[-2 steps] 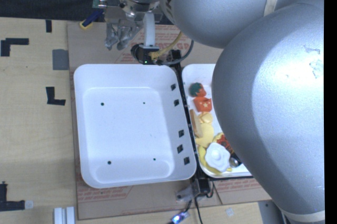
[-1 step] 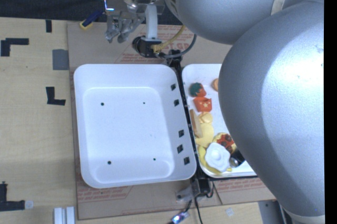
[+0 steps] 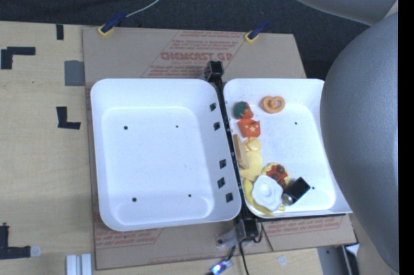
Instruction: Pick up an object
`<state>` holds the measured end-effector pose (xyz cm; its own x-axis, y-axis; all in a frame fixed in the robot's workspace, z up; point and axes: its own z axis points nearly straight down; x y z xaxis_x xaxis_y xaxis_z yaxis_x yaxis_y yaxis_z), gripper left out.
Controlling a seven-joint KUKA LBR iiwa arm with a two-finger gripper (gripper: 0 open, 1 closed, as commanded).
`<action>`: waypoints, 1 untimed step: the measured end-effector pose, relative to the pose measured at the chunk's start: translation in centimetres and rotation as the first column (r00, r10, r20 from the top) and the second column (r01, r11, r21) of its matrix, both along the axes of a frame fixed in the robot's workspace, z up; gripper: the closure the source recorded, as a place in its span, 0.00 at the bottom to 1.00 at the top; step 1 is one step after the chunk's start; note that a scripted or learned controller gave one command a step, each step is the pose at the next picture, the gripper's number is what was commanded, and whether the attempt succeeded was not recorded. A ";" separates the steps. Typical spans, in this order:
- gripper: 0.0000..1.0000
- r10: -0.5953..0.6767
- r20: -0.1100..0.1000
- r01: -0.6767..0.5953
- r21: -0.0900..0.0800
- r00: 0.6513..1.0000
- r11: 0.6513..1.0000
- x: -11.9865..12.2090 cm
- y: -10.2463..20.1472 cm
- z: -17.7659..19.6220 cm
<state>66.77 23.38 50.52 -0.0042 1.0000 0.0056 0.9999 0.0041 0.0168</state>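
two white bins (image 3: 103,138), several small toys (image 3: 250,127)

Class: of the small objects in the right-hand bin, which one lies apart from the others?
The orange ring-shaped toy near the right white bin's far edge; the others cluster along the bin's left wall.

Small toys (image 3: 260,164) cluster along the right bin's (image 3: 309,138) left wall.

Bright, even overhead light glares off the white bins (image 3: 155,89), shadows faint, the near grey arm (image 3: 369,105) blurred
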 end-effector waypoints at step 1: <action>1.00 -0.004 -0.034 0.004 -0.012 0.999 1.000 -3.5 -0.2 -25.5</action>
